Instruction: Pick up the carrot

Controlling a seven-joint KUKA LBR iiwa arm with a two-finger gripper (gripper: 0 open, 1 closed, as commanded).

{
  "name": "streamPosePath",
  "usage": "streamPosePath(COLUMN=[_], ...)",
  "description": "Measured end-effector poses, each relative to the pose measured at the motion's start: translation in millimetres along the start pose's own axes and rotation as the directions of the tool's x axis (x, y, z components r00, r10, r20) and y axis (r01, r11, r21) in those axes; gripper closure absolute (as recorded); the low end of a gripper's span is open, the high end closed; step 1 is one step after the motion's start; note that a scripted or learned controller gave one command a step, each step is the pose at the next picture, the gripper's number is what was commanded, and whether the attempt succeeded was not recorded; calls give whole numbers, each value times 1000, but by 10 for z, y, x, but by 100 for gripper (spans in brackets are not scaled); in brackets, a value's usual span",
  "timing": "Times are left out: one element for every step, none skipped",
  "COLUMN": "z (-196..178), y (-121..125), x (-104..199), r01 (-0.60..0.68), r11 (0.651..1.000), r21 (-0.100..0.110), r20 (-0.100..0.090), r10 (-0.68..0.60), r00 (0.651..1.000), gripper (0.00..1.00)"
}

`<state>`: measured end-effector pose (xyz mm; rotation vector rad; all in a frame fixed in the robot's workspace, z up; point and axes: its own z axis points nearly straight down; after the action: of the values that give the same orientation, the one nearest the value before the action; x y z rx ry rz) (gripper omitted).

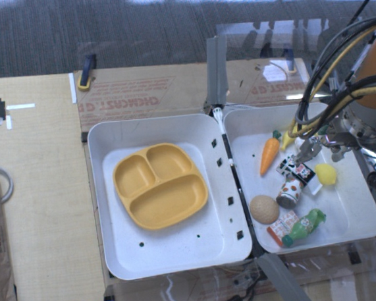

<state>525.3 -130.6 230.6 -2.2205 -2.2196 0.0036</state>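
While lying in the right bin (354, 230), carrot (268, 155) rests left of gripper (305, 150).

Surface (35, 141): pale wood w/ cardboard sheet (143, 94) at back; two white bins, left bin (104, 207) & right bin (363, 219), side by side.

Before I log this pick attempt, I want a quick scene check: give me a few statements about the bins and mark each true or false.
1. The carrot lies in the right bin. True.
2. The yellow divided plate sits in the right bin. False: it is in the left bin.
3. The pincer holds the carrot. False: the carrot lies on the bin floor to its left, apart from it.
4. The lemon lies right of the carrot. True.
5. The green bottle lies on the plate. False: it lies at the right bin's near edge.
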Motion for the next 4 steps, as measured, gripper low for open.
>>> streamPosePath(z=[388, 1343, 564, 385], y=[434, 651, 325, 1258], x=[-113, -91, -323, 468], r01=[89, 240, 361, 333], r11=[996, 971, 933, 943], r21=[-2, -2, -3, -3], r20=[1, 1, 3, 2], r10=[-89, -240, -361, -333], r00=[996, 971, 933, 943], gripper=[0, 0, 0, 0])
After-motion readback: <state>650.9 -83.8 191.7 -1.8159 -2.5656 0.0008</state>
